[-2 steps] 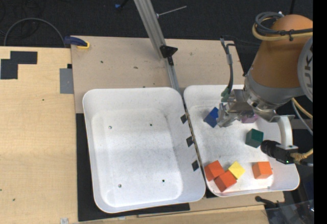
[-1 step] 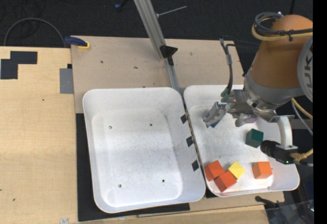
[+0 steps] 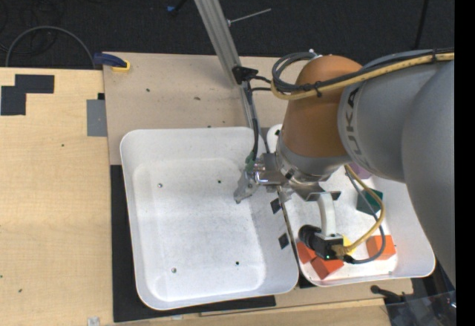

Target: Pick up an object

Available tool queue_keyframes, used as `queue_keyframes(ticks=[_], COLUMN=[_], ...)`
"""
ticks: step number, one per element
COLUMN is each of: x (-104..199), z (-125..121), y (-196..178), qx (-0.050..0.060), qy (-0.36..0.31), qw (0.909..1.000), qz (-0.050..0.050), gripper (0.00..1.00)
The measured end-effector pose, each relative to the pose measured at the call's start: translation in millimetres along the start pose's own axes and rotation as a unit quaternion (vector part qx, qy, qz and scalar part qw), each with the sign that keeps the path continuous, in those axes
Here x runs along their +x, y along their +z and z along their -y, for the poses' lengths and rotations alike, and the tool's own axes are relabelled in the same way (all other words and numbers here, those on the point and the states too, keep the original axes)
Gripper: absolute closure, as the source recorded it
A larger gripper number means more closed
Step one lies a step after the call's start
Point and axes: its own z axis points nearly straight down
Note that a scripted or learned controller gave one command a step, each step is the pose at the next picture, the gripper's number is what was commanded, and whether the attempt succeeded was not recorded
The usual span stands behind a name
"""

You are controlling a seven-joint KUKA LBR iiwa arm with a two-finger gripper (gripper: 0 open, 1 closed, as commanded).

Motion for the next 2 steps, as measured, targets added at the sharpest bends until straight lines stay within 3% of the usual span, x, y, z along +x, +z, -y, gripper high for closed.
queue_keyframes(ticks=[1,2], x=[-4.2,-6.6], z=[-1.2,-1.2], y=[-3.4,-12.8], qx=[-0.003,-0.002], qy=[0.004,0.006], qw=[1.0,1.0], qz=[0.001,0.001], gripper=[0.0,1.0])
